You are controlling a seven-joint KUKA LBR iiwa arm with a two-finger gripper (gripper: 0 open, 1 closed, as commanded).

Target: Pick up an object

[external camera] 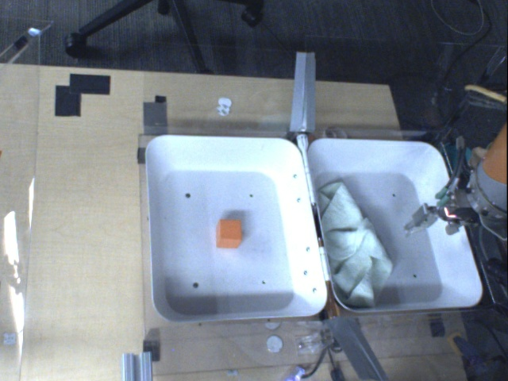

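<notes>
The small orange cube (229,233), matte with sharp edges, sits near the centre of the left white bin (171,181) on the table (79,213), while the tool (432,214), its fingers apart and holding nothing, hangs over the right white bin (397,161) beside the crumpled pale green cloth (352,240)

Black tape shapes (79,92) stuck on the pale wooden bench (71,236), upper left. Black chair legs with wheels (171,5) on dark carpet along the top. Small white scrap (225,106) just above the left bin.
</notes>
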